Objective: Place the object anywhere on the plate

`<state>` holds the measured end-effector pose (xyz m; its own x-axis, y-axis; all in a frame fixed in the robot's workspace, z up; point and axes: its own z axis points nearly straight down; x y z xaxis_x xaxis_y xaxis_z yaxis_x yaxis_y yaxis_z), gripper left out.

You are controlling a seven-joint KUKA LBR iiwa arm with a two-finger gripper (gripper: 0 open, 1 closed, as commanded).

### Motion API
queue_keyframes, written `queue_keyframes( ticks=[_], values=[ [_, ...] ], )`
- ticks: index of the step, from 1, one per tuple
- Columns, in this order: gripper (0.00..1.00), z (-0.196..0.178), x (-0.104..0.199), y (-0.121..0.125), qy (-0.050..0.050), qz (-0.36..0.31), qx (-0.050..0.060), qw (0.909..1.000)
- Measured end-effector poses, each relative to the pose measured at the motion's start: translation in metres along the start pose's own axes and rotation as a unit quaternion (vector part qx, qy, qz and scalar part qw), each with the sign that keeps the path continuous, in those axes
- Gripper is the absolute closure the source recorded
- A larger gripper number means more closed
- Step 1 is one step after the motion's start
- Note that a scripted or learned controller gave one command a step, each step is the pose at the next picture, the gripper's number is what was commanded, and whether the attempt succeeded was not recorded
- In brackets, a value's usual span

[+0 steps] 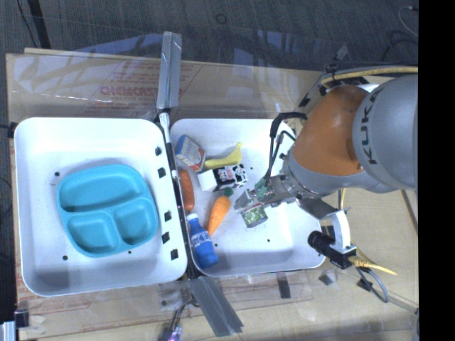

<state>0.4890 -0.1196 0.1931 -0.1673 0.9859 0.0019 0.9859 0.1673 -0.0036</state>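
A blue three-compartment plate (106, 208) lies in the left bin (43, 141) with nothing on it. The right bin (284, 258) holds a carrot (218, 214), a sausage (187, 188), a blue bottle (201, 245), a yellow banana (224, 159), a small carton (189, 152) and a white-and-black item (227, 175). My gripper (254, 206) hangs low over the right bin, just right of the carrot. A small greenish object (254, 217) sits at its tip; whether it is gripped is unclear.
A grey divider strip (168, 77) runs between the two bins. The arm's grey and orange body (341, 141) covers the right bin's far right side. The bench edge lies just below the bins.
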Motion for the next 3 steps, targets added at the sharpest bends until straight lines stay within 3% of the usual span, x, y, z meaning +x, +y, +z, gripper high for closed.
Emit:
queue_keyframes(
  ticks=[1, 2, 3],
  values=[
    [1.0, 0.001, 0.076, 0.025, -0.001, 0.002, -0.001, 1.0],
    [1.0, 0.002, 0.167, 0.065, -0.001, -0.151, -0.001, 0.9886],
    [0.0, 0.001, 0.166, 0.065, -0.001, -0.151, -0.001, 0.9886]
  ],
)
